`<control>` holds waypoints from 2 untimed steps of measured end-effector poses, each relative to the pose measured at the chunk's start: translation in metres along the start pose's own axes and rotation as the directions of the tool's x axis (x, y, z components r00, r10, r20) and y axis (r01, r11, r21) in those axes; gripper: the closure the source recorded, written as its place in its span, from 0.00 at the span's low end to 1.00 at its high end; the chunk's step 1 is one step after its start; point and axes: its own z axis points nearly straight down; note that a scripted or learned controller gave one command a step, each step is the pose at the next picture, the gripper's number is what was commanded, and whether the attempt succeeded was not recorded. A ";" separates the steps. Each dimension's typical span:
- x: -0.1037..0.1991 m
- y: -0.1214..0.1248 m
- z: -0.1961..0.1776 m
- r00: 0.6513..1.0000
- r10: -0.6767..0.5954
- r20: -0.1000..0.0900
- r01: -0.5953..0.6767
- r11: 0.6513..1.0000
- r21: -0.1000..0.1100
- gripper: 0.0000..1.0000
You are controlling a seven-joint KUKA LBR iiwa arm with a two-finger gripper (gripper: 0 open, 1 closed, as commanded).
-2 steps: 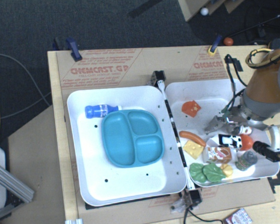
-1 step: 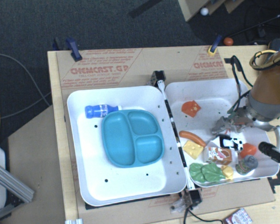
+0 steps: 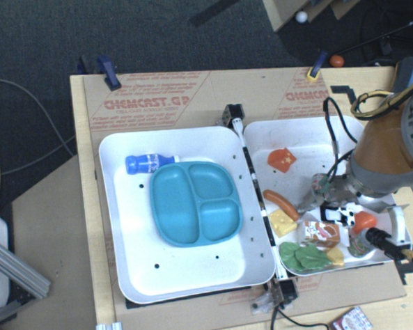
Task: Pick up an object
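1. Your gripper (image 3: pixel 333 212) hangs low in the right bin (image 3: pixel 298 131), amid toy food.
2. A hot dog (image 3: pixel 281 203) and cheese wedge (image 3: pixel 283 224) lie just left of it.
3. You cannot tell its grasp.

Arm (image 3: pixel 390 149): grey rounded casing, broad orange band above wrist. Black cables (image 3: pixel 337 128) looped along casing beside orange band; yellow cable loop above band. Gripper (image 3: pixel 335 212) below band: black-and-white housing, small dark fittings, detail blurred.
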 end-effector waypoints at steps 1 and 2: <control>0.000 0.001 -0.010 1.000 0.001 0.001 -0.001 1.000 -0.003 1.00; 0.000 0.000 -0.010 1.000 0.001 0.001 -0.001 1.000 -0.002 0.00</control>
